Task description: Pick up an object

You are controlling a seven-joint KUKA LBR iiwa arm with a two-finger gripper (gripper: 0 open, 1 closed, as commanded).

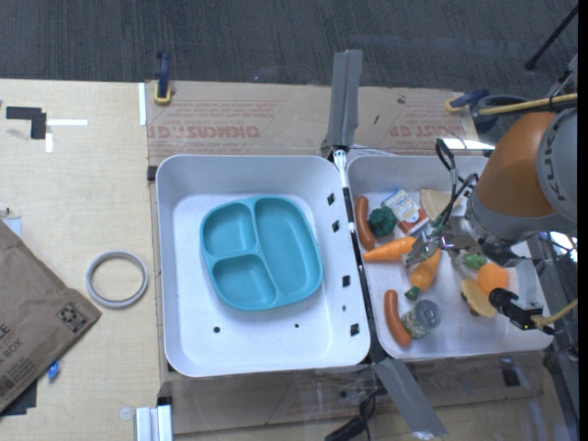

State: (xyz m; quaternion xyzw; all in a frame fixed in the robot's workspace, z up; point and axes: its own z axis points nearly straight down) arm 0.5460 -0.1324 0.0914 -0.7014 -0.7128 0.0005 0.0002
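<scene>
My gripper (429,243) is low over the middle of the right bin (514,338), at the end of the grey arm with its orange band (514,168). It sits right by two orange carrots: one (388,250) lies pointing left just beside it, the other (425,270) is directly under its tip. Whether either carrot is gripped is not visible. Around it lie a red sausage (364,220), a green broccoli piece (382,219), a white packet (404,204), a second red sausage (397,318), a grey round lid (424,316) and an orange fruit (492,276).
The left bin (184,338) holds a teal divided plate (262,252). A grey divider bar (345,99) stands behind the bins. On the bench to the left lie a tape ring (117,277) and a brown cardboard box (32,320). The arm covers the right bin's far right part.
</scene>
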